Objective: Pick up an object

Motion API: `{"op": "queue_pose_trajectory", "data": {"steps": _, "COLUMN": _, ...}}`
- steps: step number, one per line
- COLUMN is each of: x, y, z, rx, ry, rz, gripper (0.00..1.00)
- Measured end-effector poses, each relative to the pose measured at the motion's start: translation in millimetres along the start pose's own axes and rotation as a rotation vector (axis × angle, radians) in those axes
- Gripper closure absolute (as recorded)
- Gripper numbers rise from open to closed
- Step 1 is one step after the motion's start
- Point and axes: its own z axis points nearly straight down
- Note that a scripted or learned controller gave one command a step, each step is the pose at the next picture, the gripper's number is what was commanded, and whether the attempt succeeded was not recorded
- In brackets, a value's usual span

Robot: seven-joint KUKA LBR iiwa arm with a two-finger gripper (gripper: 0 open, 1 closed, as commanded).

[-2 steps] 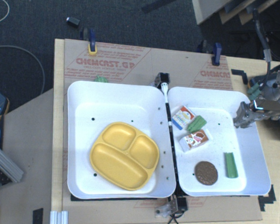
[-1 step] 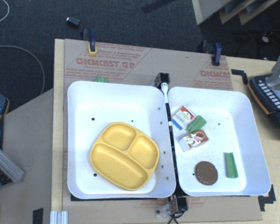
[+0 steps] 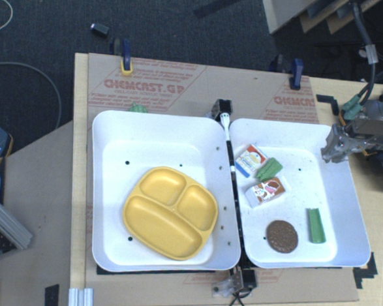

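The right bin [image 3: 344, 212] holds a white snack packet [image 3: 249, 160], a green piece [image 3: 269, 168] lying against it, a red-and-white packet [image 3: 266, 191], a brown round cookie [image 3: 282, 236] and a green stick [image 3: 316, 225]. My gripper [image 3: 333, 151] hangs at the bin's upper right rim, well away from all of these objects, with nothing visible between its fingers. In the left bin [image 3: 105, 176] lies a yellow divided plate [image 3: 170, 211].
Blue clamps [image 3: 126, 55] [image 3: 296, 73] pin the brown board at the back. A black bracket [image 3: 222, 109] sits between the bins at the top, and cabling [image 3: 238, 286] at the bottom. A small green item [image 3: 138, 109] lies behind the left bin.
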Motion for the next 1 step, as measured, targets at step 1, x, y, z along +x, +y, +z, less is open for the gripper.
{"op": "queue_pose_trajectory", "data": {"steps": 1, "x": 90.8, "y": 0.1, "z": -72.2, "rx": -0.022, "ry": 0.002, "rz": -0.012, "gripper": 1.00}}
